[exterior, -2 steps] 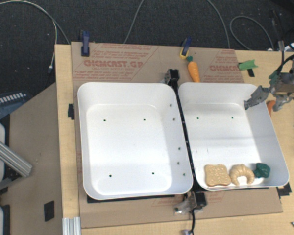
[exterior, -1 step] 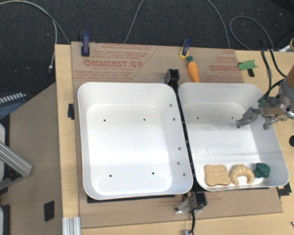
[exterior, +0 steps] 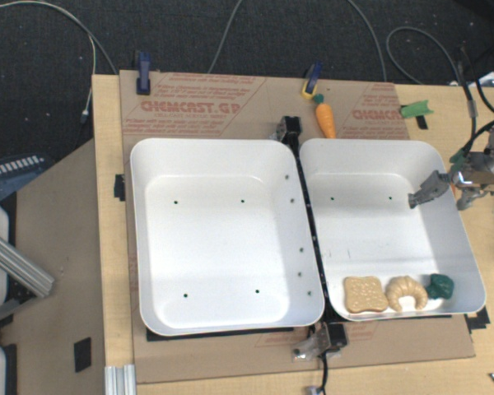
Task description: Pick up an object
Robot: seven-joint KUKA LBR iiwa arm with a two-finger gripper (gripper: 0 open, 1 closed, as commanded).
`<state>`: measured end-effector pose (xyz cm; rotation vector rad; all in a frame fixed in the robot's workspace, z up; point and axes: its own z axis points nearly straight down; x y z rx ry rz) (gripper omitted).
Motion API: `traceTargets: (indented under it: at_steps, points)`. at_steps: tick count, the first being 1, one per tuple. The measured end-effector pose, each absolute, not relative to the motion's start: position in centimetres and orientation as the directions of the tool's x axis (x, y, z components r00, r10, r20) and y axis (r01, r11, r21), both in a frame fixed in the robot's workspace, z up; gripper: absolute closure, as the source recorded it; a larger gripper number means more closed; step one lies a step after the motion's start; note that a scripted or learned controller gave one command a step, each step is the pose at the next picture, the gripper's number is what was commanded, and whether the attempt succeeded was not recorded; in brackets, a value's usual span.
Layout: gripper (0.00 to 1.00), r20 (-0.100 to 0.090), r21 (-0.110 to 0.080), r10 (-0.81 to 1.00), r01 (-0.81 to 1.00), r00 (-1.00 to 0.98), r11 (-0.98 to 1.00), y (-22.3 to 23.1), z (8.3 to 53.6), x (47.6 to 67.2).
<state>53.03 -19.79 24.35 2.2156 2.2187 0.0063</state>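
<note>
- Dark carpet surrounds a cardboard-topped bench (exterior: 230, 97), with thin cables looping across the floor behind it.
- Two white bins sit side by side on the bench: the left bin (exterior: 140, 220) and the right bin (exterior: 461, 245), their inner edges touching along the middle.
- Along the right bin's near edge lie three things in a row: a cracker (exterior: 365, 295) toward the near-left corner, a croissant (exterior: 407, 292) just beside it, and a green piece (exterior: 440, 285) at the near-right corner, next to the croissant.
- A carrot (exterior: 325, 119) lies on the cardboard outside the bins, just behind the right bin's far-left corner.
- Clamps stand on the bench's far edge: a blue one (exterior: 142, 72) at the left and a blue-and-yellow one (exterior: 312, 80) near the carrot.
- At the right bin's right edge, toward its far-right corner, the gripper (exterior: 426, 189) reaches in from the right, with its grey tip slanting down and left over the bin's rim.
- Little of the arm is in frame, just metal parts and cables at the right.
- The claw's state cannot be told from this angle; it is well apart from the three things at the near edge.
</note>
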Motion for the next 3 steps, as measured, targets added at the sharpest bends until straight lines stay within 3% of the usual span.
traceTargets:
  at_steps: [1, 2, 3]
  points:
    - [0.0, 0.002, -0.004, 1.0, 1.0, -0.001, 0.001, -17.0, 8.2, 51.0]
    - [0.0, -0.002, 0.008, 1.0, 1.0, 0.0, 0.0, -17.1, 17.5, 48.9]
    - [0.0, 0.002, -0.003, 1.0, 1.0, -0.003, 0.003, -13.9, 13.4, 50.6]
